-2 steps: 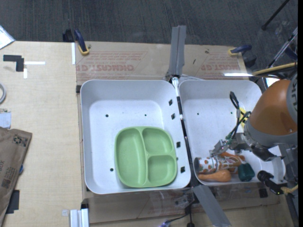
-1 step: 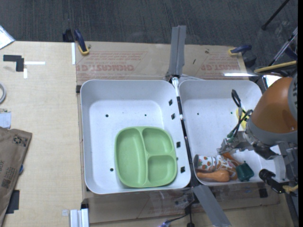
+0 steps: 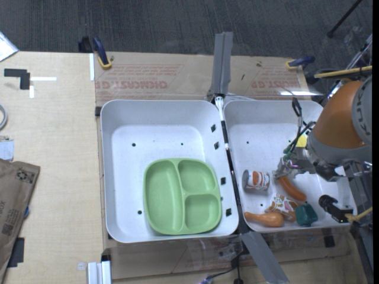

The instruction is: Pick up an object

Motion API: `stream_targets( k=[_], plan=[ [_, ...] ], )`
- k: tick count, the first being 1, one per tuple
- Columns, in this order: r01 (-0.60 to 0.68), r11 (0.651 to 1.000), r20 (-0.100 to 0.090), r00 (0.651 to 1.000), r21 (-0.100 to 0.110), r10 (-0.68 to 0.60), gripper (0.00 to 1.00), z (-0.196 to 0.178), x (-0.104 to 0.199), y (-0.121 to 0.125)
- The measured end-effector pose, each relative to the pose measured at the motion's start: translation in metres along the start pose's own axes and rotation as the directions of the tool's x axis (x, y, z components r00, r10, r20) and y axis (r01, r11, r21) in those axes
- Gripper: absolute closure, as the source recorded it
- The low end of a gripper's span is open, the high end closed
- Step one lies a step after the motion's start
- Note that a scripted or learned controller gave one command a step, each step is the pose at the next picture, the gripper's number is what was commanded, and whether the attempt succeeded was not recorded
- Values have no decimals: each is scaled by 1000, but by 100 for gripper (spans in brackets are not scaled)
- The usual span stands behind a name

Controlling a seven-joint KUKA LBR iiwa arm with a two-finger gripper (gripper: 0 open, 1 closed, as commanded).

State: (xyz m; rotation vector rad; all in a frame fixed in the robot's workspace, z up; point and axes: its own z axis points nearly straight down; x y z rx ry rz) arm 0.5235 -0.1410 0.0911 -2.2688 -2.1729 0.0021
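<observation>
1. Over the right white plastic bin [image 3: 260, 120], the grey arm with the orange band [image 3: 342, 123] reaches in from the right, and its two-finger gripper [image 3: 288, 169] is low above the bin floor.
2. I cannot tell if the gripper is apart or together, because this part is small and dark against the arm.
3. No object is visibly between its tips, so I do not say that it holds something.
4. Just to the left of the gripper lies a small can with a red and white label [image 3: 257, 180], on its side.
5. Just below the gripper lies an orange sausage-shaped toy [image 3: 291, 188], slanted; if it touches the gripper, I cannot tell.
6. Further below the gripper, a small white and red crumpled packet [image 3: 283, 205] lies on the bin floor.
7. Next to this packet, near the front wall, is an orange carrot-shaped toy [image 3: 265, 218].
8. Below and right of the gripper sits a dark green small block [image 3: 306, 215].
9. Just above and right of the gripper, a yellow piece [image 3: 302, 140] is visible beside the arm.
10. Well to the left of the gripper, in the left white plastic bin [image 3: 118, 158], a light green divided plastic plate with three compartments [image 3: 182, 196] lies flat.
</observation>
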Motion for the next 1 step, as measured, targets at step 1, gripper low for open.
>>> stream_targets(
  k=[1],
  plan=[
    [135, 991, 0, 991, 0, -135, 100, -100, 64, -21]
  ],
)
